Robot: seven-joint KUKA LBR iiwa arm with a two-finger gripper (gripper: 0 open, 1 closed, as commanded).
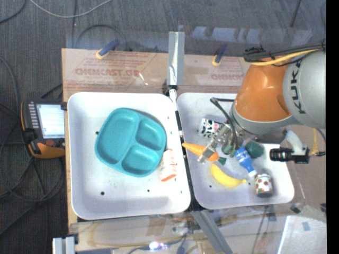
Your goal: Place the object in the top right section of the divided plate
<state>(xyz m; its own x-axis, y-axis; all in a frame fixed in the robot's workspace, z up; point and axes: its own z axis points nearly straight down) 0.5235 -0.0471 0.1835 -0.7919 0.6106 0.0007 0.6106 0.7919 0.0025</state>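
Nearest the lower edge of the frame, in the right bin [286, 194], a small white cup with red spots [262, 184] is seen lying at lower right, with a yellow banana [226, 177] just left of it. A blue and white bottle [244, 160] is placed between them, slightly higher, beside a dark green object [255, 149]. An orange carrot [199, 150] is found at the bin's left side, and the gripper [214, 147] is lowered over its right end; whether the fingers are apart or together cannot be told. A black-and-white patterned cup [210, 126] is seen above. In the left bin [85, 194], the teal divided plate [131, 141] is set at centre, with a white and orange packet [169, 164] touching its lower right rim.
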